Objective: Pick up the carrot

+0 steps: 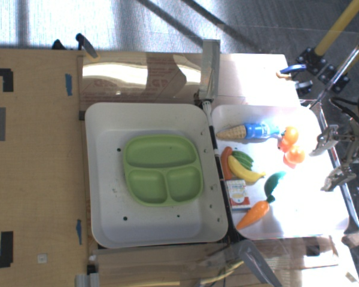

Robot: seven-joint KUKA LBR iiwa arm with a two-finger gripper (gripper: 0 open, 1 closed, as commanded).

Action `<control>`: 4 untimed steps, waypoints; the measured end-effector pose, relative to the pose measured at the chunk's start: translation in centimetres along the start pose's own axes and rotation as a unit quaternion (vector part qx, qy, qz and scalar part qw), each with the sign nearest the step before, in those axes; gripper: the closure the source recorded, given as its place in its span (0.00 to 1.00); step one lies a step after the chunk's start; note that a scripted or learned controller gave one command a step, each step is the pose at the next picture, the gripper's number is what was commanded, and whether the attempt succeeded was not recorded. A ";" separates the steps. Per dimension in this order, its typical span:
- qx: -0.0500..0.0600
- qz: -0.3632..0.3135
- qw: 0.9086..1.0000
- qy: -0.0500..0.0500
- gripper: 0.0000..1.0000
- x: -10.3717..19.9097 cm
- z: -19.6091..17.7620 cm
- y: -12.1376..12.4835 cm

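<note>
Nearby, carrot (253, 214) beside box (237, 194), banana (245, 169).

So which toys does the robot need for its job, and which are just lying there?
Needed for the job:
carrot
gripper

Just lying about:
banana
ice cream cone
green plate
small card
two orange fruits

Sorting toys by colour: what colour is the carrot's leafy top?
Teal green, on the carrot in the camera view.
</note>
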State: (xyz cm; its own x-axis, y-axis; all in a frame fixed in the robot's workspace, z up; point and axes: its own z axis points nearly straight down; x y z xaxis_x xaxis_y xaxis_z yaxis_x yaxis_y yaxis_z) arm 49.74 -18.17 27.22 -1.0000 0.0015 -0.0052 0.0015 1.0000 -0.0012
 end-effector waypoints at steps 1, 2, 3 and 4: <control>-0.003 -0.068 0.998 0.006 0.00 0.1 13.4 -1.4; 0.000 -0.039 0.999 -0.001 0.00 -4.6 17.8 3.1; 0.000 0.065 0.998 -0.003 0.00 -10.7 18.4 0.2; 0.000 0.119 0.993 -0.003 0.00 -12.2 18.5 -1.8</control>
State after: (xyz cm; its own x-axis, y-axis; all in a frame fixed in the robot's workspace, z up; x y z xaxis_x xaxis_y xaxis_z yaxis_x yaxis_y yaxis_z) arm 62.02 -19.98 8.82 -0.9711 0.2385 -0.0116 0.2385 0.9711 0.0007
